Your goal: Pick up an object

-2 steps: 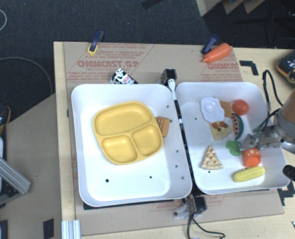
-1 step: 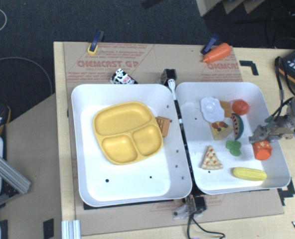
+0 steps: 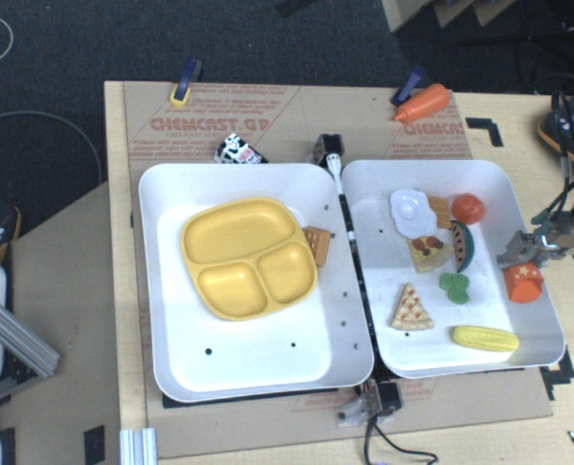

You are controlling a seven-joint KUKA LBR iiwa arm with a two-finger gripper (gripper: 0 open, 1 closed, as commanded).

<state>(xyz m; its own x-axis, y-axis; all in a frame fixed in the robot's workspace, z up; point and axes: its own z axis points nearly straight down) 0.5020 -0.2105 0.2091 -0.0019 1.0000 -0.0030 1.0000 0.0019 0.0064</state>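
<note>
The right bin point(image 3: 495, 177) holds several toy foods: a white fried egg point(image 3: 410, 209), a red tomato point(image 3: 467, 207), a watermelon slice point(image 3: 461, 244), two pizza slices point(image 3: 429, 251) point(image 3: 411, 309), a green broccoli piece point(image 3: 454, 286), a yellow corn cob point(image 3: 485, 337) and an orange-red piece point(image 3: 525, 282) by the right wall. My gripper point(image 3: 527, 248) hangs at the right bin's right edge, just above the orange-red piece and apart from the rest. In the left bin point(image 3: 258, 366), a yellow divided plate point(image 3: 248, 257) lies with a brown cracker point(image 3: 317, 244) at its right rim.
An orange carrot toy point(image 3: 423, 103) lies on the bench behind the right bin. A black-and-white cow-patterned piece point(image 3: 237, 150) sits behind the left bin. Clamps point(image 3: 183, 83) point(image 3: 409, 85) grip the board's far edge. Cables trail at the right of the bench.
</note>
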